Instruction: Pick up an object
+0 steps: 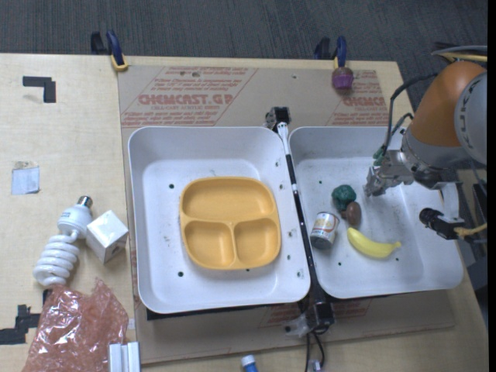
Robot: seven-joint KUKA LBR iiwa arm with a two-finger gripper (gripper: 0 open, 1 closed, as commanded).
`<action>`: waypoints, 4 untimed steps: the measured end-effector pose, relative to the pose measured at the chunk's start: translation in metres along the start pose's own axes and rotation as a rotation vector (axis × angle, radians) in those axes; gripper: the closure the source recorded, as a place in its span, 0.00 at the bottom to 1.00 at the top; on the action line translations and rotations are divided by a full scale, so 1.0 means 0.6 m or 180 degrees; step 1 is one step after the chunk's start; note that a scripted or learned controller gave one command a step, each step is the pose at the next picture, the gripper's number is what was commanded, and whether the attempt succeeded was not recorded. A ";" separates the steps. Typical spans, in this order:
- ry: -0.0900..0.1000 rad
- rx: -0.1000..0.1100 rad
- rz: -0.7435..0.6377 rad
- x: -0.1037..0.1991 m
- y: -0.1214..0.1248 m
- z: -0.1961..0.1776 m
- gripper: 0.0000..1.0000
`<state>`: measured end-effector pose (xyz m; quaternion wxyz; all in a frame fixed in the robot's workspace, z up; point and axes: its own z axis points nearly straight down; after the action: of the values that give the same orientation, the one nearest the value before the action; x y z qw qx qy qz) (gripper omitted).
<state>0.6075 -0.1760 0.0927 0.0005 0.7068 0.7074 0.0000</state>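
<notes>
Camera view puts my gripper (377, 183) over the right bin (403, 281), beside the green object (343, 195); whether my jaws are apart, I cannot tell. The banana (372, 245) and can (323, 229) lie nearby.

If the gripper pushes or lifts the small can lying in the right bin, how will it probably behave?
The small can seems to lie on its side, so a push would probably roll it. Its rigid round wall looks smooth, so it may slip from a grasp. The banana lies close and might stop it.
</notes>
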 end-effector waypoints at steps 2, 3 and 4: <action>0.0002 0.0003 0.0009 0.118 -0.173 0.000 0.00; -0.0001 0.0000 0.0002 0.127 -0.043 0.000 0.00; 0.0001 0.0003 0.0009 0.128 -0.168 0.001 0.00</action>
<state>0.5064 -0.0991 0.0922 0.0001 0.7078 0.7064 -0.0001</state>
